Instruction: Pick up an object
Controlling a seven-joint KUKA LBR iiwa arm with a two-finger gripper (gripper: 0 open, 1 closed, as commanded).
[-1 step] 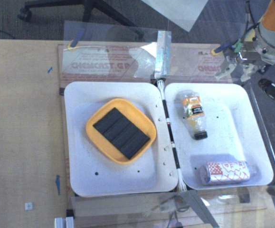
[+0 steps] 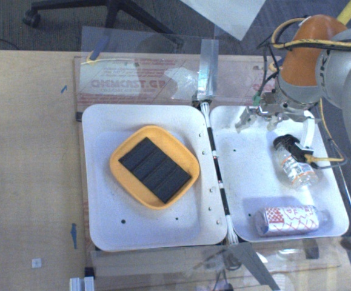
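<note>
Toward the right bin's (image 2: pixel 340 223) outer edge lies one small clear bottle (image 2: pixel 293 162) with a black cap, probably light, stiff and slippery, best pinched across its body; the gripper (image 2: pixel 261 115) hangs by the far edge, nothing clamped. One red-patterned can (image 2: pixel 287 219) lies near the front edge, one yellow dish (image 2: pixel 154 165) fills the left bin (image 2: pixel 96 223).

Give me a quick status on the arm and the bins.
Gripper over right bin's far edge, holding nothing. Small bottle and red-patterned tube lie loose there. Yellow plate in left bin.
</note>
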